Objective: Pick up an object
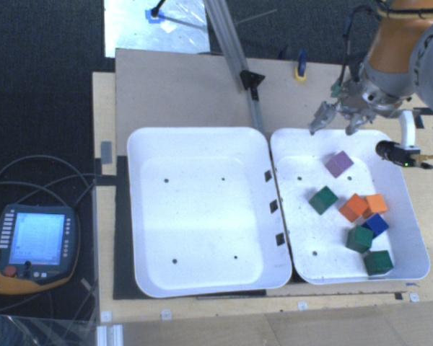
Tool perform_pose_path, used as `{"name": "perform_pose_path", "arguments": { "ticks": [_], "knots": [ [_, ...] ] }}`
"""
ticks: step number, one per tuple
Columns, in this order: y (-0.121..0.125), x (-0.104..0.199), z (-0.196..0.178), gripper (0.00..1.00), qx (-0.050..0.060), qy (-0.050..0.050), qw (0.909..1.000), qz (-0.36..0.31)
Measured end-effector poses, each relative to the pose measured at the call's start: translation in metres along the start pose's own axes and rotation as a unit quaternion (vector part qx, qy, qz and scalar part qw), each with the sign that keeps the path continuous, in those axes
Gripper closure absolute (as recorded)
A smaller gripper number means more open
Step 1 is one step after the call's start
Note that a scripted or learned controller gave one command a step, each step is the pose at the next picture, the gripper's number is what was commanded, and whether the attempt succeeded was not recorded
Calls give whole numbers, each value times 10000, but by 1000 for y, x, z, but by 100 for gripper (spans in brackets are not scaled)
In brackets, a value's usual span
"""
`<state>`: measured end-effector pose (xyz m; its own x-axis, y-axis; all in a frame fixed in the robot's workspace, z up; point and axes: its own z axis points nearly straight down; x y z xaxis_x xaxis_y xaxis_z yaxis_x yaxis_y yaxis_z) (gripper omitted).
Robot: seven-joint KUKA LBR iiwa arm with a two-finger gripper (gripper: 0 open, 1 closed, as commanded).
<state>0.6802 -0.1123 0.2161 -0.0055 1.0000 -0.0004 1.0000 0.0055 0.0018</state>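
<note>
Several coloured blocks lie in the right bin [297, 166]: a purple block [338, 163] near the back, a green one [322, 200] in the middle, two orange ones [354, 207] [376, 204], a blue one [376, 224] and two dark green ones [359, 238] [378, 262] toward the front right. My gripper [335, 122] hangs above the bin's far edge, a little behind the purple block. Its two fingers are spread apart with nothing between them.
The left bin [141, 150] sits beside the right one. A slanted metal pole [229, 33] crosses the back of the bench. A teach pendant [32, 247] with its cable lies at the left, off the bench. A black fitting [393, 151] juts over the right bin's right rim.
</note>
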Motion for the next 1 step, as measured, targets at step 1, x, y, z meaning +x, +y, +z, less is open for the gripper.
{"name": "perform_pose_path", "arguments": {
  "ticks": [1],
  "knots": [
    [0,0,0,0,1,-3,10000,2]
  ]
}}
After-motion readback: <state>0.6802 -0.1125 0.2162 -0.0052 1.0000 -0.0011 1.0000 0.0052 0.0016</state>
